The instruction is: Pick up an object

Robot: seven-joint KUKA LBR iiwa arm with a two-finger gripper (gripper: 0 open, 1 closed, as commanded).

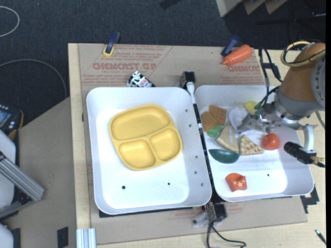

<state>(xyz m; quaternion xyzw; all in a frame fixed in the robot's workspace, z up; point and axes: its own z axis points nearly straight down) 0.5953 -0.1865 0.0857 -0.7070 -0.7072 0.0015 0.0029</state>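
Observation:
The right bin holds several toy foods. A brown bread slice lies at its left, with a tan triangular wedge and a dark green leaf-shaped piece below it. A red tomato sits right of the wedge. A small red piece lies near the front wall. A yellow-green item shows at the back. My gripper is low over the middle of this bin, just above the wedge and left of the tomato, beside a pale clear-looking item.
The left bin carries a yellow divided plate. On the bench behind the bins lie an orange carrot, a black-and-white toy and a blue-yellow clamp. A black part juts over the right bin's right side.

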